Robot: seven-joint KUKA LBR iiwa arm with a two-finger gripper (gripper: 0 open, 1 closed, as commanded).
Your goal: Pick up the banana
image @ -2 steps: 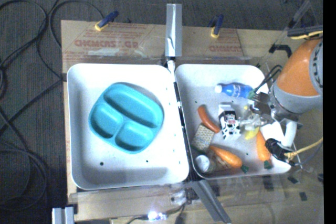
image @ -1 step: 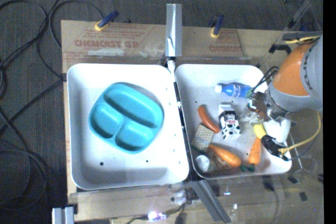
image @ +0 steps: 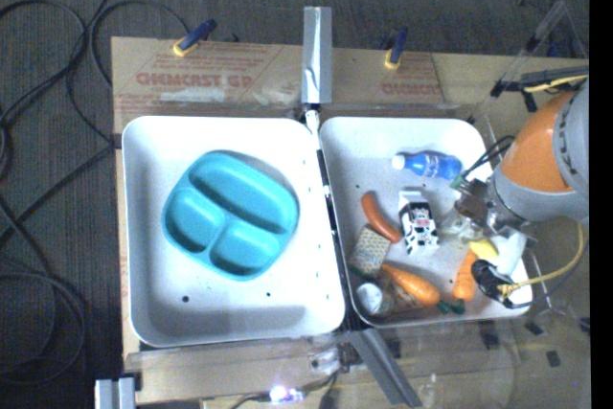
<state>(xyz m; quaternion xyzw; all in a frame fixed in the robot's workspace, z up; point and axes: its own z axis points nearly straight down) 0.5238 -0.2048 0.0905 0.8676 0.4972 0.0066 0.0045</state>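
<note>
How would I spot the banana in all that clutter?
Look in the right bin, at its far right edge beneath the grey and orange arm. The banana is the small yellow piece there, beside the orange carrot; nothing else nearby is yellow.

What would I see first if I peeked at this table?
You'd see the big blue divided plate first, lying in the left white bin. Next comes the grey and orange robot arm reaching in from the right over the right bin, which holds a jumble of small things: a blue bottle, carrots and a little yellow banana by the far right edge.
</note>
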